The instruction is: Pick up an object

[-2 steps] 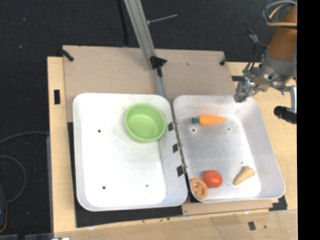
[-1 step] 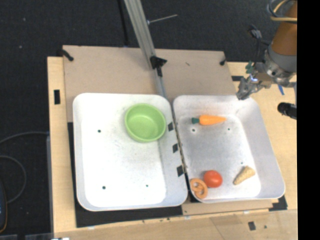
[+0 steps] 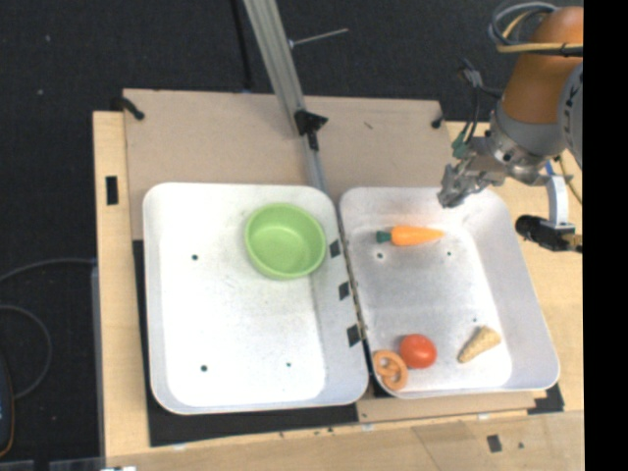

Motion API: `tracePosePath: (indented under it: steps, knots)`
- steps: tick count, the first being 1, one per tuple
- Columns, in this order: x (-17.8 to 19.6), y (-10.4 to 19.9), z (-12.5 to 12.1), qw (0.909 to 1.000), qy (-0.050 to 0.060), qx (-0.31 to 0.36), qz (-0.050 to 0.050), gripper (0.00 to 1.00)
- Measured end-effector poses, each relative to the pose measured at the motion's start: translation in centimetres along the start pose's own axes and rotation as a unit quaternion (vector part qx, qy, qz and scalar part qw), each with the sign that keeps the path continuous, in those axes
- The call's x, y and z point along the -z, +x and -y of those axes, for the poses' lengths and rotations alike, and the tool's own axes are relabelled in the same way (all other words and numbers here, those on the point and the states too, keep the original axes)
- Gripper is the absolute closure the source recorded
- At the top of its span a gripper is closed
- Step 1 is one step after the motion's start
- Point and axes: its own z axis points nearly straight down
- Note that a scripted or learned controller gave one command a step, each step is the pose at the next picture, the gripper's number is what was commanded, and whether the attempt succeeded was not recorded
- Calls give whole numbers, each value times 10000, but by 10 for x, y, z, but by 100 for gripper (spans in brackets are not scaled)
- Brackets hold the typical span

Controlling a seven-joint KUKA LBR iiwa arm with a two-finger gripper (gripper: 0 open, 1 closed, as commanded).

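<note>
Tabletop [image 3: 216, 130]: two white bins
Right bin [image 3: 510, 292]: carrot [image 3: 414, 235], tomato [image 3: 419, 351], wedge [image 3: 480, 343]
Left bin [image 3: 186, 292]: green bowl [image 3: 286, 241]
Pincer [image 3: 453, 192]: above carrot, finger state unclear

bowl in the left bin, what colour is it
Light green: the round plastic bowl in the left white bin, seen clearly in the camera view.

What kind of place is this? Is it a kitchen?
Probably not a kitchen, more likely a robot test bench in a lab. A grey and orange robot arm reaches over two white bins on a plywood bench, and the food looks like toys: a carrot, a tomato.
</note>
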Motion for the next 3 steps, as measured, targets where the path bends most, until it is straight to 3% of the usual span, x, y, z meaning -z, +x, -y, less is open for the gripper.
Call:
tracePosePath:
  steps: [3]
  knots:
    - [11, 129, 40, 10000, 12, 21, -16, 100]
